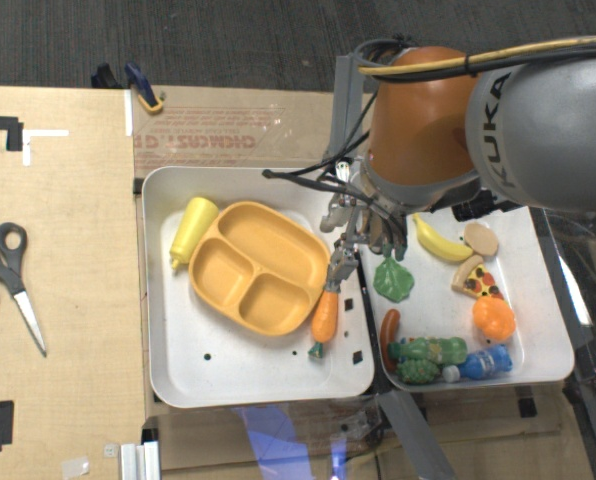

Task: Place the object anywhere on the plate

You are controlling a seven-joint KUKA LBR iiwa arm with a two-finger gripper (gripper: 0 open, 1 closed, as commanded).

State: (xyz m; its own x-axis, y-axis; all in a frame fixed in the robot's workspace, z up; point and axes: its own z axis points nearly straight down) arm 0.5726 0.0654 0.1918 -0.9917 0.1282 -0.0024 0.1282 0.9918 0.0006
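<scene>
Carrot (325, 315): lies in the left bin (168, 368) directly below the pincer (340, 265), its upper end at the fingertips, just off the plate's right rim.
Plate (253, 268): yellow, three compartments, left of the pincer.
Pincer: hangs over the divide between bins; whether it grips the carrot, cannot tell.
Mustard bottle (190, 230): beyond the plate, far left.
Green leaf (394, 280): just right of the pincer.
Banana (440, 241): farther right, in the right bin (538, 368).

The plate (253, 268) is set mid-left bin (178, 368), a bottle (192, 230) at its left edge, a carrot (325, 315) at its right.
</scene>
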